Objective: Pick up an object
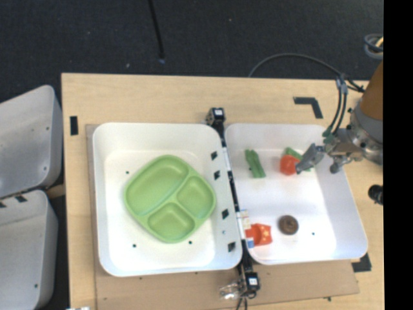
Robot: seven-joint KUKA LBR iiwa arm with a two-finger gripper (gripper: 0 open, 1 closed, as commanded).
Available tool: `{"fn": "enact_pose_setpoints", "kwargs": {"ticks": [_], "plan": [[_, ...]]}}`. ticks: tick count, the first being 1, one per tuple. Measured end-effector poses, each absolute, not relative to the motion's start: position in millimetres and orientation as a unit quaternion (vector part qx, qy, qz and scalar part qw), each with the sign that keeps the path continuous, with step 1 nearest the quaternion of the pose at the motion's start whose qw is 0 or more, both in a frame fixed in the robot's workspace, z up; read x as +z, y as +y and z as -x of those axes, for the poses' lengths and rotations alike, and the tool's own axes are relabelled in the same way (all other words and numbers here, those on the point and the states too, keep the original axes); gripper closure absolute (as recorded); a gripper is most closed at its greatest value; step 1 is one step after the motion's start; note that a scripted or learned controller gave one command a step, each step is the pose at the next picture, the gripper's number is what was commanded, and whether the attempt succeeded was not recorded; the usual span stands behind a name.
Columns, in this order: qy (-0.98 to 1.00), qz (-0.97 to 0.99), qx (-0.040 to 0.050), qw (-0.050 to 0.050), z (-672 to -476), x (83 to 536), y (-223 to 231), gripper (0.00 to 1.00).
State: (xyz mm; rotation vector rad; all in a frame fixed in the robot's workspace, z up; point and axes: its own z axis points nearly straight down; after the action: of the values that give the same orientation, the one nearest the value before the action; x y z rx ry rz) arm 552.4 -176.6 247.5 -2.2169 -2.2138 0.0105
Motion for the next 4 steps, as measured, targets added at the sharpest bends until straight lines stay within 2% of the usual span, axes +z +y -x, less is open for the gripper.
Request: {"fn": "enact_pose_setpoints", "kwargs": {"ticks": [1, 3, 4], "plan": [[-0.707, 0.707, -0.0003, -0.001, -554.8, 254.1, -176.2, 0.00], [-0.707, 0.707, 0.0017, 0.001, -547.4, 128.7, -182.2, 0.00], [-0.706, 0.708, 0.0012, 0.000, -547.0, 99.0, -183.3, 0.00]]}}
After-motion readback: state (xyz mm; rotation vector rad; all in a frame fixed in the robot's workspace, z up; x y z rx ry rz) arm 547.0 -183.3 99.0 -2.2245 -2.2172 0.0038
